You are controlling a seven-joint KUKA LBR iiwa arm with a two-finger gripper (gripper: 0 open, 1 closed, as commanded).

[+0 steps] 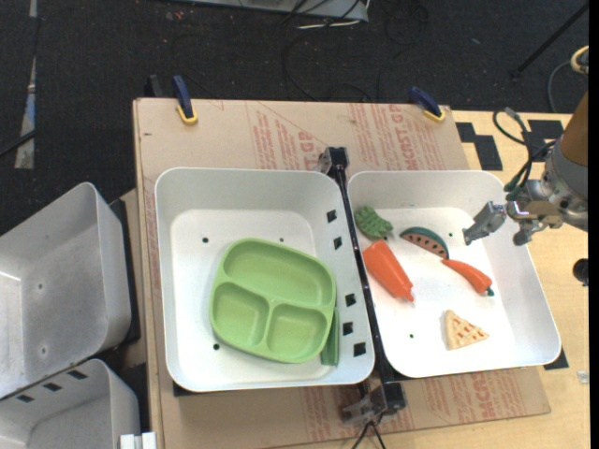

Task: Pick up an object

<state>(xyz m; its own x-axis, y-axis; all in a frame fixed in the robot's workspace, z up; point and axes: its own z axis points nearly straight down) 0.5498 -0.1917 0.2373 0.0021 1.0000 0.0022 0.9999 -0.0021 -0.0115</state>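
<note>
One orange carrot [387, 269] (smooth, tapered)

Bright, even overhead light washes the two white bins [168, 251] nearly to glare, leaving only short, soft shadows beneath the toys. The dark floor [75, 64] stays dim and grainy. Focus is fairly sharp throughout, slightly soft overall.

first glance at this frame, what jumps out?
The green divided tray fills much of the left bin. In the right bin lie toy foods: an orange carrot near the divider, a pizza slice at the front. The pincer hovers over that bin's far right side.
</note>
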